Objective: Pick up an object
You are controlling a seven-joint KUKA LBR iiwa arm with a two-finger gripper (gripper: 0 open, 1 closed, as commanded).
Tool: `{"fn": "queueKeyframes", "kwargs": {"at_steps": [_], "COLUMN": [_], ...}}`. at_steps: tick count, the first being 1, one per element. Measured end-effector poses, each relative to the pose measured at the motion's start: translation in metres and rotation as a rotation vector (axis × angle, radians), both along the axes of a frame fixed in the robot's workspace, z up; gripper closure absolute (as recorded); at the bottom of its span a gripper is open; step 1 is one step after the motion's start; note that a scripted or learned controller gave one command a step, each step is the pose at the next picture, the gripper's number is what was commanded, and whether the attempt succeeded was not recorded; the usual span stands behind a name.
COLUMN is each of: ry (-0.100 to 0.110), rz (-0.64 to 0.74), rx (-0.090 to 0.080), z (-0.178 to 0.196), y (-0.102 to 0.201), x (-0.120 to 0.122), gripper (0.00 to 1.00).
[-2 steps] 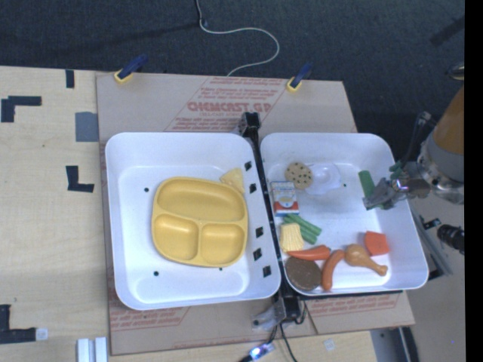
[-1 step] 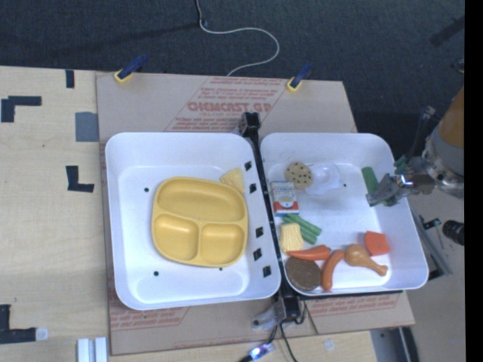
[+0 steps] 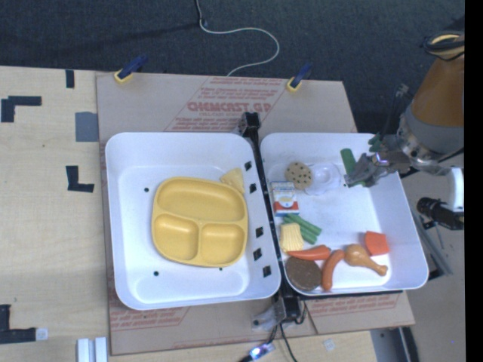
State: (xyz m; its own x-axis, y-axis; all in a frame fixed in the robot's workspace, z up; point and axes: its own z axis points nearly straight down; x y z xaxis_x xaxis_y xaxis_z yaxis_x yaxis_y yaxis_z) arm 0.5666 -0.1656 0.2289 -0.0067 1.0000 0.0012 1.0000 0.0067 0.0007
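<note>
Two white bins are seen side by side on the counter. The left bin carries a yellow divided plate with a yellow wedge at its upper right corner. The right bin carries the small things: a cookie, a clear cup, a small carton, green beans, corn, a carrot, a brown patty, a sausage, a drumstick and an orange block.

The tool is placed over the upper right part of the right bin, reached in from the right. A green piece is seen just at its left tip; whether it is gripped cannot be told. Whether the tool is wide or narrow cannot be told, since the tips are blurred and dark.

No object is judged lifted yet. The nearest candidates, the green piece and the clear cup, lie just left of the tool. The green piece's long axis runs roughly up and down in the view. The remaining food lies below and left, well apart. A short move left and down is judged enough.
</note>
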Motion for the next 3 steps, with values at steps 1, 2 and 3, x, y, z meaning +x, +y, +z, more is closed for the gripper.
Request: {"fn": "queueKeyframes", "kwargs": {"at_steps": [1,2,3], "ry": [0.002,0.000,0.001], "rz": [0.000,0.001,-0.001], "rx": [0.000,0.000,-0.001], "z": [-0.009,0.001,-0.013], "y": [0.050,0.096,0.138], "x": [0.024,0.052,0.084], "gripper": [1.00,1.00,1.00]}}
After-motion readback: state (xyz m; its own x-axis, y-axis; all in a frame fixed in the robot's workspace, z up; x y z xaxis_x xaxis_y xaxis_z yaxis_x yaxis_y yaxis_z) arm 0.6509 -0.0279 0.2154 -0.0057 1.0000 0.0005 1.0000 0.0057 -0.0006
